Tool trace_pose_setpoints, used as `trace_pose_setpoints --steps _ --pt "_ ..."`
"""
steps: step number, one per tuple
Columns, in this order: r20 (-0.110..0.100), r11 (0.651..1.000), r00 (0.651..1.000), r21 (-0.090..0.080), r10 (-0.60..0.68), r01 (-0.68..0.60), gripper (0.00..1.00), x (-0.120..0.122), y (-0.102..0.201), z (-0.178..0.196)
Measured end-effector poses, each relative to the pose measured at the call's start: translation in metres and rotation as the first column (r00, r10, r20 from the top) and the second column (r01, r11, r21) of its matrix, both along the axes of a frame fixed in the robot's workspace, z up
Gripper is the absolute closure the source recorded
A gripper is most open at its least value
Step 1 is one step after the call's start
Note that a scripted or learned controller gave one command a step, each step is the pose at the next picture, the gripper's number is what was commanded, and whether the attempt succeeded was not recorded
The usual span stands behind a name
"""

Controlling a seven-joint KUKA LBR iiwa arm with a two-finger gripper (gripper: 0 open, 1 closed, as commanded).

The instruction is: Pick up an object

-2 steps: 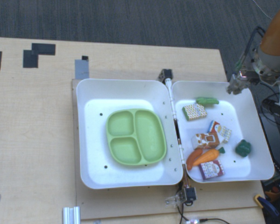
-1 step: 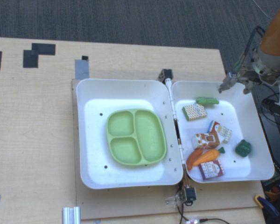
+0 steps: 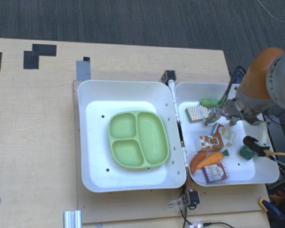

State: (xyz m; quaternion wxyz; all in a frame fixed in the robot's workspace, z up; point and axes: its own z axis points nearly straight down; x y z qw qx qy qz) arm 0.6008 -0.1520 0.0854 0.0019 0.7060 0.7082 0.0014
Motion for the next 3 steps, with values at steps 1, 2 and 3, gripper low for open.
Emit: trace_pose_setpoints --steps 1,2,3 --pt "0.006 1.0 1.0 -0.001 0.003 -0.003 1.0 0.002 0.0 0.012" --pt "0.006 1.0 1.0 -0.001 0.004 -0.004 0.0 0.002 0.0 0.012" --pt "0.002 1.0 1.0 0.0 -0.002 0.002 0.0 -0.055 0.037 0.001"
